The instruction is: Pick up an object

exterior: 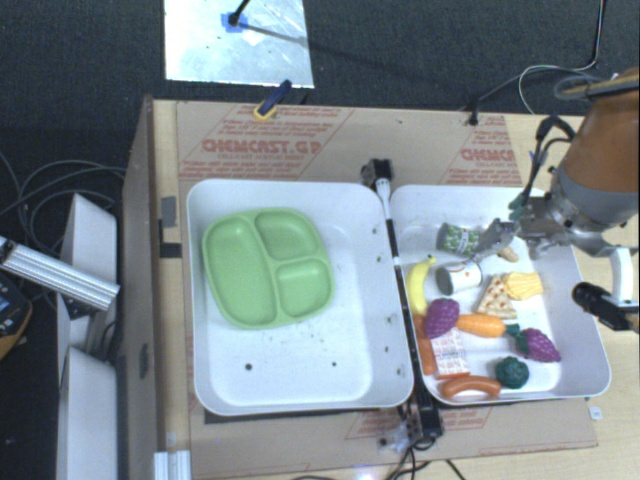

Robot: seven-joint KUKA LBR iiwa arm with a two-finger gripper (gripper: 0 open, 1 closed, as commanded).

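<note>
The right bin [590, 353] holds several toy foods: a green and white can [457, 238], a banana [418, 286], a white cylinder [463, 277], a tan cracker [494, 297], a yellow piece [524, 286], a purple fruit [441, 317], a carrot [482, 325], purple grapes [540, 344], a red and white packet [449, 352], a green broccoli [512, 371] and an orange sausage [470, 388]. My gripper [500, 238] hangs low over the bin's upper middle, just right of the can and above the white cylinder. No object is visibly lifted.
The left bin [230, 378] bears a green divided plate [268, 266]. A black clamp [379, 173] sits on the divider between the bins. A black part of the arm [605, 306] juts over the right bin's right edge. Cables run behind the bench.
</note>
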